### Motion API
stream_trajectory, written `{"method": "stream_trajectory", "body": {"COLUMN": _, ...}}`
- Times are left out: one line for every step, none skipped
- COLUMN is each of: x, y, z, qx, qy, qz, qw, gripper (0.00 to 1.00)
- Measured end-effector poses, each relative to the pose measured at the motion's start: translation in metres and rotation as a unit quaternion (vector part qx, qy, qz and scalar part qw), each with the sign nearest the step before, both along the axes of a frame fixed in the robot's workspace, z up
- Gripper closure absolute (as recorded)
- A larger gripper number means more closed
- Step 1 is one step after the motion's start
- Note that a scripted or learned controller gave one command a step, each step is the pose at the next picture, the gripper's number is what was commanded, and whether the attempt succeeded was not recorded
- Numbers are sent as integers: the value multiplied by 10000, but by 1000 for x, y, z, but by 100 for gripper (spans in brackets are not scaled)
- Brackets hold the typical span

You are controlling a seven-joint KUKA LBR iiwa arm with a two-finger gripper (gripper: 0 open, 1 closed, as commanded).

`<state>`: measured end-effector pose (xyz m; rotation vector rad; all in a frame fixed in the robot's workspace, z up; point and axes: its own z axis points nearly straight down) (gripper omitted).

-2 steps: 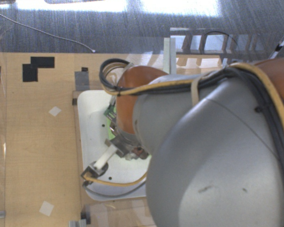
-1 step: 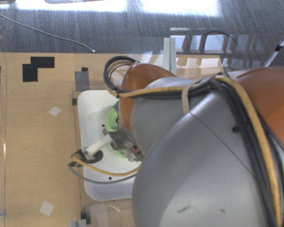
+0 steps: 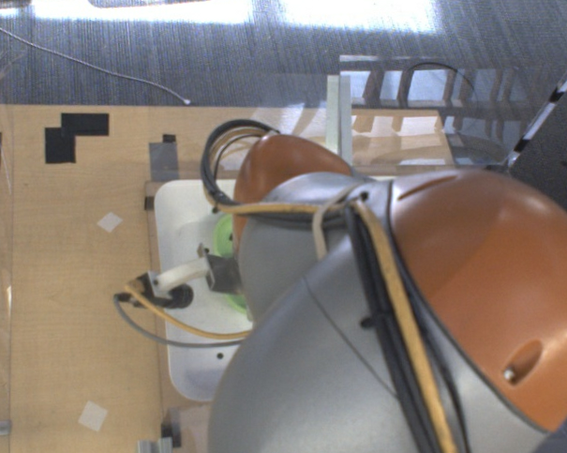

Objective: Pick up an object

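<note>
The grey and orange arm (image 3: 390,310) fills most of the view and reaches left over a white bin (image 3: 176,226). A light green object (image 3: 225,235) shows in part beside the arm's wrist, inside the bin; another green sliver (image 3: 238,302) peeks out lower down. The wrist hardware (image 3: 220,271), dark grey with a white tube, sits over the bin. The arm's own bulk covers the gripper's tip.
Yellow and grey cables (image 3: 161,311) loop out from the wrist over the bin's left rim. The wooden bench (image 3: 61,277) lies to the left with black marks (image 3: 73,134). A clear frame (image 3: 391,113) stands behind the bins.
</note>
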<state>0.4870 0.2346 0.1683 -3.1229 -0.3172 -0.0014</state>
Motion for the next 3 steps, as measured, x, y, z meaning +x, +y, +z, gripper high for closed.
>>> {"method": "stream_trajectory", "body": {"x": 1, "y": 1, "z": 62, "qx": 7, "qy": -19, "qz": 368, "qw": 9993, "gripper": 100}}
{"method": "stream_trajectory", "body": {"x": 0, "y": -4, "z": 49, "qx": -4, "qy": -5, "qz": 6, "qw": 10000, "gripper": 100}}
{"method": "stream_trajectory", "body": {"x": 0, "y": 0, "z": 34, "qx": -12, "qy": 4, "qz": 4, "qw": 10000, "gripper": 100}}
